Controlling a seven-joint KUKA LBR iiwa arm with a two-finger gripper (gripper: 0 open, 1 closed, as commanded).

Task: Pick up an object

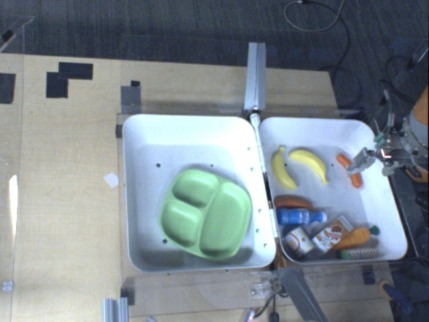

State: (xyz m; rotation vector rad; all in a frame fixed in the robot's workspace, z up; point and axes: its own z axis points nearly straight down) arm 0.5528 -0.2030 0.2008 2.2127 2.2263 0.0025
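Observation:
The right bin (375, 210) holds two yellow bananas (284, 168) (310, 164) and two small orange-red pieces (344, 161) (356, 178). Along its front lie a brown sausage (293, 202), a blue bottle (299, 216), a small can (298, 240), a juice carton (332, 233) and a carrot (354, 237). My gripper (370, 157) hangs over the bin's right rim, just right of the orange-red pieces and a little above them. Nothing shows in its grasp.
A green divided plate (206, 213) lies in the left bin (141, 180). A metal divider post (255, 79) stands behind the seam between the bins. A dark green strip (358, 253) lies along the right bin's front wall. Cables (322, 12) run over the floor behind.

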